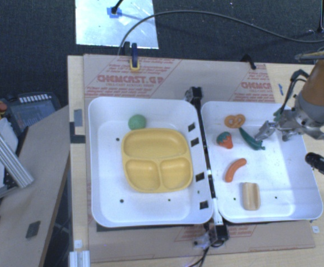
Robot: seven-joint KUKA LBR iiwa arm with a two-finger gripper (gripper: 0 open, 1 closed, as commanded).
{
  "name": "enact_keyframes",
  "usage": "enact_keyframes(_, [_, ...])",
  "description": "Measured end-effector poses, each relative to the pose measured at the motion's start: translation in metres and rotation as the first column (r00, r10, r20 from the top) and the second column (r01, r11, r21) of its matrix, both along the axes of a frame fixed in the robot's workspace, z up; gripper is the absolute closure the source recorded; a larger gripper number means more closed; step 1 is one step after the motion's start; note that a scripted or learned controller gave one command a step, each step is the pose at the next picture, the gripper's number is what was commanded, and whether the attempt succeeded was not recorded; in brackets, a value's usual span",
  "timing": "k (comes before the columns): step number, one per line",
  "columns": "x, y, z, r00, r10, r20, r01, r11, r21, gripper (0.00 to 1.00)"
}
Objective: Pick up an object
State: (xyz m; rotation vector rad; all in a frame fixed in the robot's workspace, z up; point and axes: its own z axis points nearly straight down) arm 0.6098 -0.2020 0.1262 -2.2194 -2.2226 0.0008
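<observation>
In the right bin (295, 204) lie an orange pretzel (234, 120), a red strawberry-like toy with a green top (224, 139), a dark green chili (251, 139), an orange sausage (235, 169) and a tan bread piece (250, 196). My gripper (264, 131) reaches in from the right and hangs low at the right end of the green chili, touching or just above it; I cannot tell which. Nothing is visibly lifted.
The left bin (103, 204) holds a yellow divided plate (155, 159) and a green ball (137, 122) at its far side. A black ridge (202, 154) separates the bins. The grey arm with its orange band (320, 88) hangs over the right bin's far right corner.
</observation>
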Motion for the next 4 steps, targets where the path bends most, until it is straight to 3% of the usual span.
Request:
enact_keyframes(1, [0.002,-0.001,0.014,1.000,0.001,0.006,-0.001,1.000,-0.002,1.00])
enact_keyframes(3, [0.014,0.001,0.117,1.000,0.003,0.007,-0.003,1.000,-0.002,1.00])
enact_keyframes(4, [0.030,0.053,0.115,1.000,0.008,0.005,-0.008,1.000,0.000,1.00])
